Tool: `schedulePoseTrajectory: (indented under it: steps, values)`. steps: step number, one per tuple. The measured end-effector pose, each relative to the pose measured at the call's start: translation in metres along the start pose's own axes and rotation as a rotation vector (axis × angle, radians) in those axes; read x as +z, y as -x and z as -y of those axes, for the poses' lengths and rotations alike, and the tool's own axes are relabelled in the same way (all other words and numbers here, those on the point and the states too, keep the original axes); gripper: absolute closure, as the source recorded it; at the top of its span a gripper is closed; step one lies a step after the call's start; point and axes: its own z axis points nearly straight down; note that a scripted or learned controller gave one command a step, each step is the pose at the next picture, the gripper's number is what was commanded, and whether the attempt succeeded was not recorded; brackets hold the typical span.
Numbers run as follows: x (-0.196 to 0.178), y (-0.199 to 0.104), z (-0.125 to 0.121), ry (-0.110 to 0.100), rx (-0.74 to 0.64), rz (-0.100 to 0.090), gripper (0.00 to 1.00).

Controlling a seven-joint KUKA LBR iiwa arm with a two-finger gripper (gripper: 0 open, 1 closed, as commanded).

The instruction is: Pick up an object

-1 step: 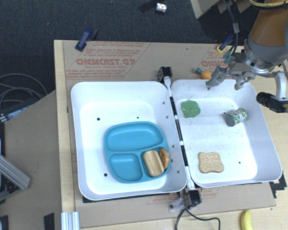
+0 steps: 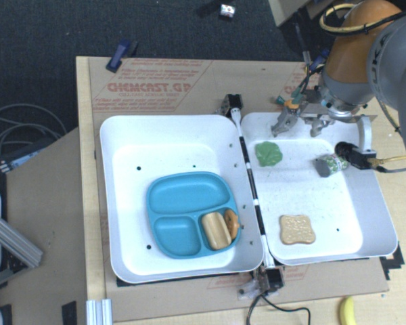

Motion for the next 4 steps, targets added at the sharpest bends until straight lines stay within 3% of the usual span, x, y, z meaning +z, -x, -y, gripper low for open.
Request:
schedulePoseTrajectory:
  steps: [1,2,3,4]
  values:
    - [0.061,-0.014,0.003,0.000,0.000,0.000,0.00]
    - [0.073,-0.014,0.012,0.000,0.001,0.000,0.00]
    - [0.061,-0.014,0.011,0.003,0.002,0.001,1.00]
    - [0.062,-0.014,0.011,0.003,0.002,0.000,0.00]
